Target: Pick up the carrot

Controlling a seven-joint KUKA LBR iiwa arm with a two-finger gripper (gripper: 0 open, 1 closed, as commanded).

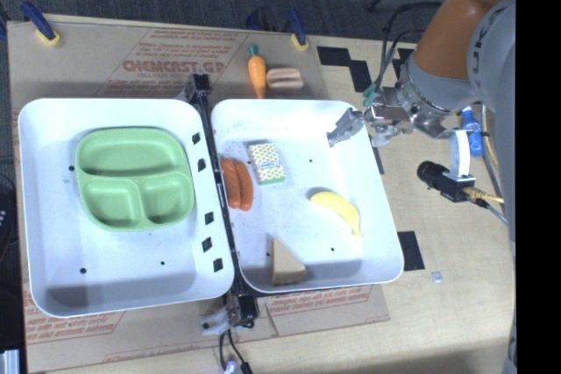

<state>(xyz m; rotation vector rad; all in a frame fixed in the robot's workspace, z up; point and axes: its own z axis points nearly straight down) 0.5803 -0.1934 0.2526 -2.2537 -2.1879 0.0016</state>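
The carrot (pixel 255 73) lies ungrasped on the counter (pixel 438 293); the pincer (pixel 344 130) state cannot be determined; the approach remains.

Orange carrot (pixel 255 74) with green top, two white bins (pixel 35 215), pale green divided plate (pixel 134 176), yellow banana (pixel 337 210), orange-red sausages (pixel 237 183), yellow-and-green patterned box (pixel 266 163), brown wedge (pixel 285 263), tan cardboard with red print (pixel 175 59), blue clamps (pixel 39 23).

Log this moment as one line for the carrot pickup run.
carrot: on the cardboard behind the right bin, beside a small bun | tool: over the right bin's far right corner, apart from the carrot | pickup: not yet done
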